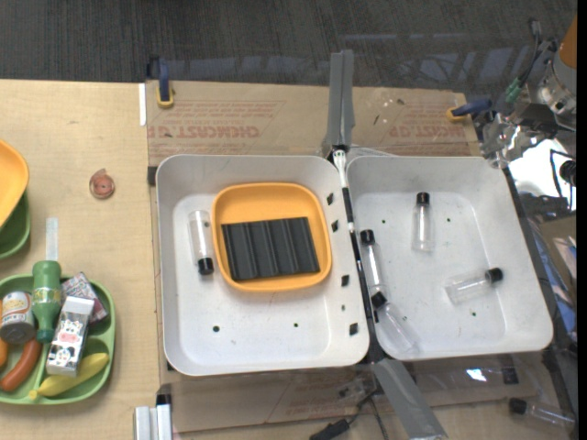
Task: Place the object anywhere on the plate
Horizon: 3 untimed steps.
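Note:
An orange plate (pixel 271 206) lies in the left bin (pixel 183 337), toward its back. A dark grey ribbed rectangular block (pixel 271 248) rests flat on the plate, covering most of its middle. My gripper (pixel 506 137) hangs at the far right, above the back right corner of the right bin (pixel 523 337), well away from the plate. Cables and the wrist crowd it there. Nothing shows in its grasp.
A clear vial with a black cap (pixel 200 241) lies left of the plate. The right bin holds several clear vials, one near the back (pixel 422 220), one at the right (pixel 472 286), one along the left wall (pixel 371 262). A green tray of toy food (pixel 55 337) sits far left.

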### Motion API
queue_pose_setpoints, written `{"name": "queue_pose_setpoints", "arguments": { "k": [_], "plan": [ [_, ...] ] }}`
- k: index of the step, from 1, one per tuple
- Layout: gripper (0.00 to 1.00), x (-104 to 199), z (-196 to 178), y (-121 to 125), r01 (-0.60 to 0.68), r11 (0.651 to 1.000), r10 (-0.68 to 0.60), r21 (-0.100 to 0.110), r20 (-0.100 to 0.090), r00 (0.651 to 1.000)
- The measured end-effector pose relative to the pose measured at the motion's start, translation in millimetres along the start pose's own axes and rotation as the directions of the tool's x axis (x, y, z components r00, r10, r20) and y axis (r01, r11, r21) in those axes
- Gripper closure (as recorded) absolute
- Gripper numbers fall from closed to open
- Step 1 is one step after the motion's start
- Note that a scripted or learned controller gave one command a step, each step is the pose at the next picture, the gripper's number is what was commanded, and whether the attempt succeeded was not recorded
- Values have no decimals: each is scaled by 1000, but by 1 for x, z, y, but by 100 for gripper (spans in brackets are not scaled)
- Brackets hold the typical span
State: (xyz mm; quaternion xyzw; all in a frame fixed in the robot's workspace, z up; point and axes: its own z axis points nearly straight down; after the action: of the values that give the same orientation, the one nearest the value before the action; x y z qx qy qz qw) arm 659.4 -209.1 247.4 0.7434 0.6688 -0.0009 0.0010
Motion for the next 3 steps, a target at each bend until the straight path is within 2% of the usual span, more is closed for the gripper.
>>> {"name": "queue_pose_setpoints", "arguments": {
  "k": [1, 2, 3],
  "plan": [
    [100, -5, -56, 1, 183, 983, -183, 0, 0, 983],
    [100, -14, -147, 2, 438, 899, -438, -1, 0, 899],
    [100, -14, -194, 2, 697, 717, -697, -2, 1, 717]
  ]
}}
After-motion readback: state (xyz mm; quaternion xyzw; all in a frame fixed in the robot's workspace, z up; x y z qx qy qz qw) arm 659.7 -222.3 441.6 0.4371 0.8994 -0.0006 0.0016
